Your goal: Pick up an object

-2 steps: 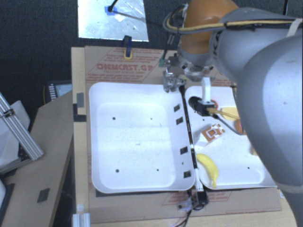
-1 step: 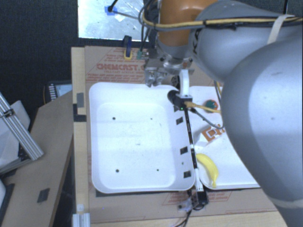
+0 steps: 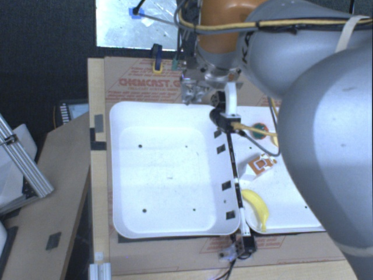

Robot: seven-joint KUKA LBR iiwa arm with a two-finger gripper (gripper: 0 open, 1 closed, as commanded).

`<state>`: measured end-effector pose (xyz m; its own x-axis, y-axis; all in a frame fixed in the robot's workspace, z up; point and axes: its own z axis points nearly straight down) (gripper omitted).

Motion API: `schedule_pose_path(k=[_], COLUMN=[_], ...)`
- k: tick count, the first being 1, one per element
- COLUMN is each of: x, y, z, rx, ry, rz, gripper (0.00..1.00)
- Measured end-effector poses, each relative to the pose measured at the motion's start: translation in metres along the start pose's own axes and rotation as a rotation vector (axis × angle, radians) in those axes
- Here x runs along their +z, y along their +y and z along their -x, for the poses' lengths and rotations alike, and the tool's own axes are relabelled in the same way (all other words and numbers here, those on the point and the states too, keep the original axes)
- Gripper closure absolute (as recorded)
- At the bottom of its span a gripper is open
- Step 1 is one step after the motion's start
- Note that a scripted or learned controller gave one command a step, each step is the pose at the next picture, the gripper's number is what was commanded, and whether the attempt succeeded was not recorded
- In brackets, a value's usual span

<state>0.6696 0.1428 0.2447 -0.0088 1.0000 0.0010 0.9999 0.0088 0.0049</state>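
A yellow banana [image 3: 257, 208] lies at the near left corner of the right bin [image 3: 287, 206]. A small orange and white packet [image 3: 261, 165] lies a little farther back in that bin. A round orange and green thing [image 3: 260, 128] shows at the bin's far left, partly hidden by the arm. My gripper [image 3: 195, 93] hangs over the far rim of the left bin [image 3: 163, 174], near the divider, well away from the banana and the packet. Nothing shows in it.
The big grey arm covers most of the right bin. A clamp with a yellow and blue grip [image 3: 156, 59] stands on the cardboard sheet [image 3: 140, 80] behind the bins. A shiny plate [image 3: 134, 13] lies farther back.
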Motion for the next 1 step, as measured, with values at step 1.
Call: schedule_pose_path(k=[1], x=[0.0062], y=[-0.0009], z=[-0.0621], rx=[0.000], ry=[0.001], rz=[-0.002], gripper=[1.00])
